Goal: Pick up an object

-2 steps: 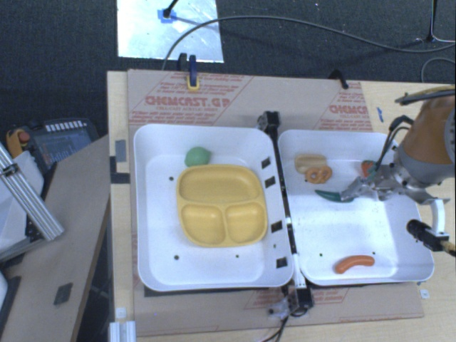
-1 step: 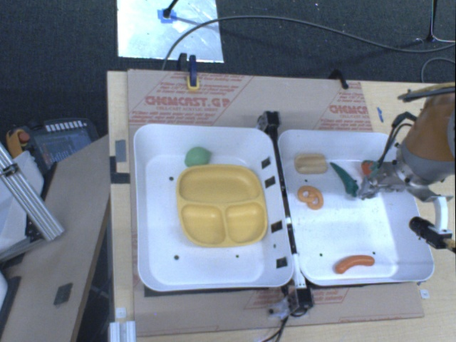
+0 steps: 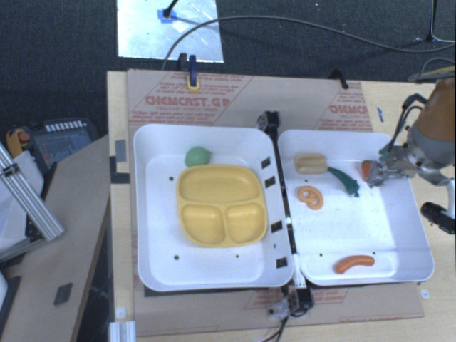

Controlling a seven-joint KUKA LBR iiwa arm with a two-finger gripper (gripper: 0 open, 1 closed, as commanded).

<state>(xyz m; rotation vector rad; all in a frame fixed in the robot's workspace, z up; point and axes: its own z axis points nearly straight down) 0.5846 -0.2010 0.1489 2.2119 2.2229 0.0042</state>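
Red-orange toy piece (image 3: 366, 168) sits at the far right of the right bin (image 3: 410, 223), and the gripper (image 3: 378, 171) is right on top of it, coming in from the right edge. Honestly can't tell how wide it's spread or whether it's got anything. Looks like the grasp step to me; next it'd need to close squarely and lift straight. Green pepper-ish thing (image 3: 344, 179) lies just left, sausage (image 3: 354, 263) down near.
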